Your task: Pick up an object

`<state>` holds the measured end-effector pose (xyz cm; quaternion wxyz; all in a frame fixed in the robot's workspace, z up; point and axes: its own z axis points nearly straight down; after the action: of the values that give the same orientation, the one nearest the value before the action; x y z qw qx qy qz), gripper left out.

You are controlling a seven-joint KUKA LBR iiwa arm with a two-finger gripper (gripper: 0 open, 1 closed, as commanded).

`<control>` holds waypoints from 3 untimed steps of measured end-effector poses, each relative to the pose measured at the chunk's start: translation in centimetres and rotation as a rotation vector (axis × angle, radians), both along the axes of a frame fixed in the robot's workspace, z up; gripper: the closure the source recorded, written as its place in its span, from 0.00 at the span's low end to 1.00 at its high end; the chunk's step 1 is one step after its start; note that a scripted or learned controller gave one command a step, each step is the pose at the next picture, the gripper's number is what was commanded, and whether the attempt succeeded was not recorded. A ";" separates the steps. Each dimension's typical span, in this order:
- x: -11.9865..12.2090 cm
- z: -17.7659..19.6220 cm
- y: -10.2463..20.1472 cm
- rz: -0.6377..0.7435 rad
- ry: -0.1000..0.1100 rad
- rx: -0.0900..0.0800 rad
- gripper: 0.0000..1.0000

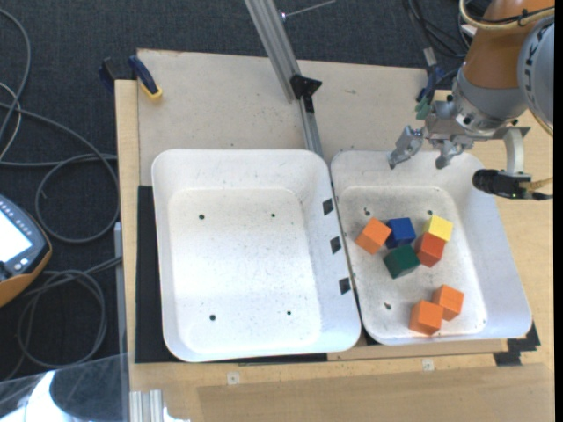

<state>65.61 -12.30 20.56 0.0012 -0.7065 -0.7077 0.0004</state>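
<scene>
The right bin (pixel 493 262) holds several small blocks. An orange block (pixel 374 235), a blue block (pixel 401 229), a yellow block (pixel 439 228), a red-orange block (pixel 431 249) and a dark green block (pixel 401 260) cluster near its middle. Two more orange blocks (pixel 437 309) lie toward its front. My gripper (pixel 426 152) hangs above the far rim of the right bin, its fingers spread apart with nothing between them, well clear of the blocks.
The left bin (pixel 176 262) sits beside the right one. A slanted metal rail (pixel 281 51) runs behind the bins to a black clamp (pixel 305 86). A blue-and-yellow tool (pixel 145 76) lies at the bench's far left corner.
</scene>
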 end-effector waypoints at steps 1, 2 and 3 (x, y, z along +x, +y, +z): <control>0.0 0.0 0.0 0.000 0.000 -0.001 0.00; 0.4 -6.1 0.6 0.000 0.005 0.000 0.00; 0.3 -10.9 0.6 0.000 0.004 0.000 0.00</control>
<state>65.87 -11.66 9.64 0.0025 -0.7067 -0.7075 0.0019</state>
